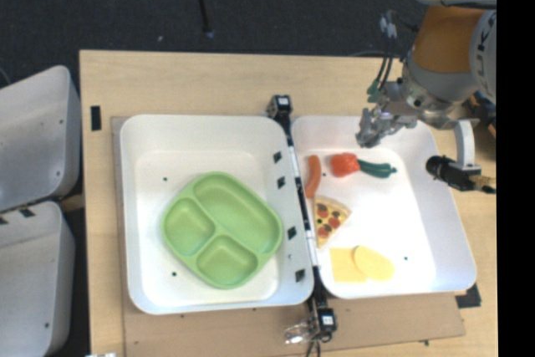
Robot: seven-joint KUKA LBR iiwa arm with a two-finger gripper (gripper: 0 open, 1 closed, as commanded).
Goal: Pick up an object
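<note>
Overhead, the gripper (370,135) of a grey-and-orange robot arm (447,38) hangs over the far part of the right-hand white bin (435,230), its tip just above and to the right of a red toy pepper (343,165); whether anything sits in its grasp cannot be told from this angle. A dark green toy piece (378,169) lies touching the pepper's right side, directly below the gripper in the frame. An orange sausage-like toy (313,175) rests along the bin's left wall, with a pizza slice (328,218) just in front of it and a yellow cheese slice (347,266) overlapped by a yellow round piece (373,263) nearer the camera. Beside it, the left bin (142,146) holds a green compartment plate (221,228). Both bins sit on a wooden bench (209,67).
</note>
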